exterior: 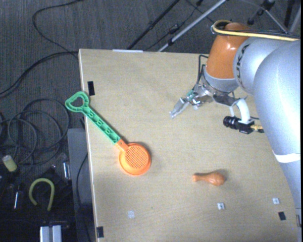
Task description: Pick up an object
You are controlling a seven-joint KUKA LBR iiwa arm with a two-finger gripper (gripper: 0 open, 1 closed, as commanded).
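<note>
A toy strainer (134, 158) with an orange mesh head and a long green handle (93, 117) lies at the left side of the tan bench top (151, 79). A small orange drumstick-shaped toy (210, 178) lies toward the lower right. My gripper (179, 109) hangs over the middle of the bench, pointing down and to the left. It is well above and to the right of the strainer head and up-left of the drumstick toy. Nothing shows in its grasp.
The grey arm with its orange band (227, 54) fills the upper right. A black cable fitting (238, 123) hangs beside the wrist. Left of the bench edge, cables (25, 135) and a green hook (40, 190) lie on the floor.
</note>
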